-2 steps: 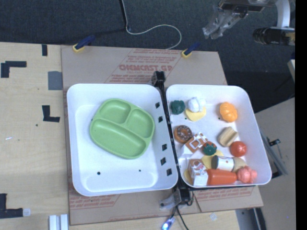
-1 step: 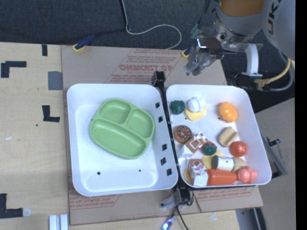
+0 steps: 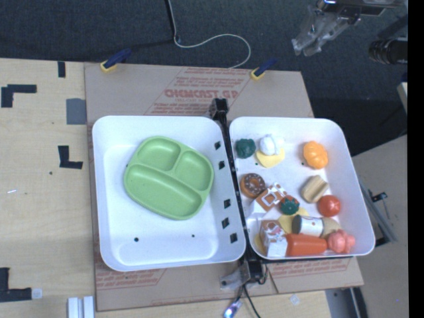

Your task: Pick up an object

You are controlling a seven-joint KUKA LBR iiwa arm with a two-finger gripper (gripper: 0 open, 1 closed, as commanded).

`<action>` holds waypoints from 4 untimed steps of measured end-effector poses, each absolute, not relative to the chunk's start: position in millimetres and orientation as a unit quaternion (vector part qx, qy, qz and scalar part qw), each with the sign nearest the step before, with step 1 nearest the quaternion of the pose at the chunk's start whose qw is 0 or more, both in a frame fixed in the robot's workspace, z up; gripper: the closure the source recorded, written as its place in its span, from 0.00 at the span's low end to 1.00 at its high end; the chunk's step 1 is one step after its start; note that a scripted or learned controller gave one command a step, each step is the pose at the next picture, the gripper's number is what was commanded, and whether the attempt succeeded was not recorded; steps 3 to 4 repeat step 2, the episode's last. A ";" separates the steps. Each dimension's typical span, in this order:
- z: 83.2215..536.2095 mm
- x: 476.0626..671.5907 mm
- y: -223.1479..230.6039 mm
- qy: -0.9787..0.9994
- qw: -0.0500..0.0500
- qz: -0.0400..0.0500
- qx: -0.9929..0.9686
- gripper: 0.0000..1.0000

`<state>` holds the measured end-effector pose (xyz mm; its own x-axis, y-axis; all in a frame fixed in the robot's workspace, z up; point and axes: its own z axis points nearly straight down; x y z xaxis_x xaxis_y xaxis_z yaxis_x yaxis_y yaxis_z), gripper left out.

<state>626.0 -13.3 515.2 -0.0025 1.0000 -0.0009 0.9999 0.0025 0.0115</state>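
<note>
The gripper [image 3: 310,40] hangs at about one o'clock, well above and beyond the bins, and its pale fingers [image 3: 317,26] carry nothing, though whether they stand wide or narrow cannot be told. The toys fill the right bin [image 3: 351,152] at four o'clock, crowded toward its near edge, so a descent there risks the fingers nudging neighbours or closing on two pieces. The orange fruit [image 3: 315,154], round and glossy, sits apart near the far wall and looks the safer pick.
</note>
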 end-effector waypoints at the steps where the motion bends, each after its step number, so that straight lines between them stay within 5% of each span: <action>1: 431.2 570.6 28.2 0.708 -0.003 -0.003 0.706 1.00; 2: 354.4 525.5 45.0 0.707 -0.002 -0.003 0.707 1.00; 4: 354.4 525.5 45.0 0.707 -0.002 -0.003 0.707 1.00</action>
